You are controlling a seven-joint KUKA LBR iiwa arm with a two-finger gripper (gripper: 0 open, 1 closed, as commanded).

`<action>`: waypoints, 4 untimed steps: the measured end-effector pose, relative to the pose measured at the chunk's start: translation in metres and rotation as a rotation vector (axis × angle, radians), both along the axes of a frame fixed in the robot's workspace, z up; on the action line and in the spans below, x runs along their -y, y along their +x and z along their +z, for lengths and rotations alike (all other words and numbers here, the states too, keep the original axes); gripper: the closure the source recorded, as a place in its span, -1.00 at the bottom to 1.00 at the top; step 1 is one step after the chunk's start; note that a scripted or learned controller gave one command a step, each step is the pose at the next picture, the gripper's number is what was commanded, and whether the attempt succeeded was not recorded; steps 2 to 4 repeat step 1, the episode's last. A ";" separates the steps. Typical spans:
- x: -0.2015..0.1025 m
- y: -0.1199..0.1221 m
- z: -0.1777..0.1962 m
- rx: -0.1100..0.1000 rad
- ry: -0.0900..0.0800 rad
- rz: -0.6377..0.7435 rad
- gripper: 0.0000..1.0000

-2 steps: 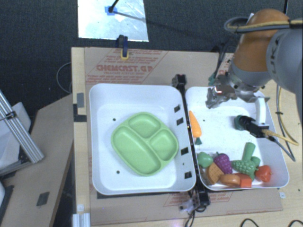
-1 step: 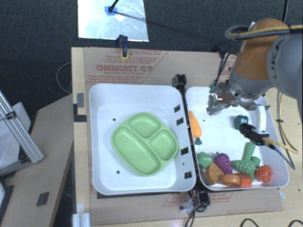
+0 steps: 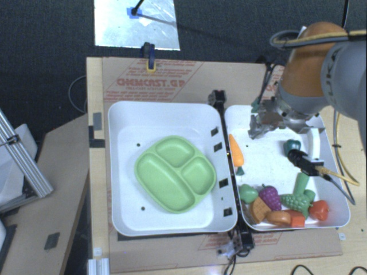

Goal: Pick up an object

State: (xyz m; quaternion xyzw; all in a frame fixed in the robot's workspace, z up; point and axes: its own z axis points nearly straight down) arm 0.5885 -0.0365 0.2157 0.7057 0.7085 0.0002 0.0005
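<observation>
Toy vegetables (image 3: 284, 202) lie heaped at the near edge of the right bin (image 3: 338, 211), well below the tool (image 3: 261, 128), which hangs over that bin's far left corner; its opening cannot be told. Just below-left of the tool lies a carrot (image 3: 235, 149). Further left, the left bin (image 3: 123, 171) carries a green divided plate (image 3: 175, 173).

A tan table (image 3: 69, 153) stands on dark carpet (image 3: 46, 33). At twelve o'clock lies a shiny silver sheet (image 3: 137, 22). At nine o'clock leans an aluminium rail (image 3: 23, 159).
</observation>
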 end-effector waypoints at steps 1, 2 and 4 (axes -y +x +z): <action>-0.004 0.008 0.018 0.002 0.001 0.002 1.00; -0.004 0.008 0.018 0.002 0.001 0.002 1.00; -0.004 0.008 0.018 0.002 0.001 0.002 1.00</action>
